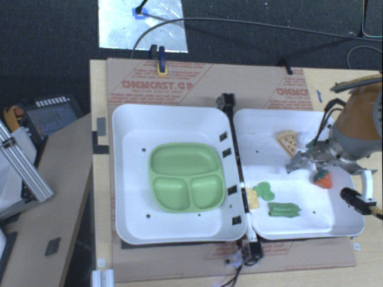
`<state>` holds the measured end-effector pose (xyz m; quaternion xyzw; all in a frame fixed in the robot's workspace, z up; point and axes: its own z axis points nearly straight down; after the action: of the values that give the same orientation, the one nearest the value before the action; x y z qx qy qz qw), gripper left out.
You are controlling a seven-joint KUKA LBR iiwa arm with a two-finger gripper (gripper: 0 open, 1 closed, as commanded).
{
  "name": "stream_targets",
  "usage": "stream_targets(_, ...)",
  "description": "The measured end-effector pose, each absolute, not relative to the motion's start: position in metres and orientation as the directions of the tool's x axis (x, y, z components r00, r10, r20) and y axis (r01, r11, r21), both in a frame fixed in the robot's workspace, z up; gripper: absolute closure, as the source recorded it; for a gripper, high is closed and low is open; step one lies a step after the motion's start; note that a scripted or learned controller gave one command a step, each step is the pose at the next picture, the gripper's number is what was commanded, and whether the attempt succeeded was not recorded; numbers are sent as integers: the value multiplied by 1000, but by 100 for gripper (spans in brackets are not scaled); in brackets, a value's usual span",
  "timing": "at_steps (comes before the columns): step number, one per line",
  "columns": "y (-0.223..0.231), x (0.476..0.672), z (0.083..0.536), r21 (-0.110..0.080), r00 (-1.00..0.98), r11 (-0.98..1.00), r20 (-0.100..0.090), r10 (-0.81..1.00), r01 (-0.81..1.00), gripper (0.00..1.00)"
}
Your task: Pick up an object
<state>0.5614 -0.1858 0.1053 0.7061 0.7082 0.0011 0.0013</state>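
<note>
A grey arm with an orange band reaches in from the right over the right-hand white bin (341,223), its gripper (299,160) lowered toward the bin floor with metal fingers splayed to the left. Whether those fingers are parted or closed cannot be told from where I stand; the tips are small and blurred against the white. Just above and left of the gripper lies a tan waffle-like wedge (287,141), close to the fingertips but seemingly not between them. Just right of the gripper and slightly below it, tucked against the arm's wrist, sits a small red-orange piece with a green top (324,179), perhaps a toy strawberry. Further below the gripper rests a green bean pod (283,209), and down to its left a pale green leafy piece (263,191) lies beside a small yellow block (252,200) at the bin's left wall. Well off to the gripper's left, the left-hand bin (128,130) holds a green divided plate (185,177) with three compartments.
</note>
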Motion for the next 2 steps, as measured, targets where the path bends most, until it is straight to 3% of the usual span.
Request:
stream_targets(1, -186, 562, 84, 0, -2, 2, 0, 1000, 1000, 0)
stream_targets(2, -186, 563, 96, 3, -2, 2, -1, 1000, 1000, 100)
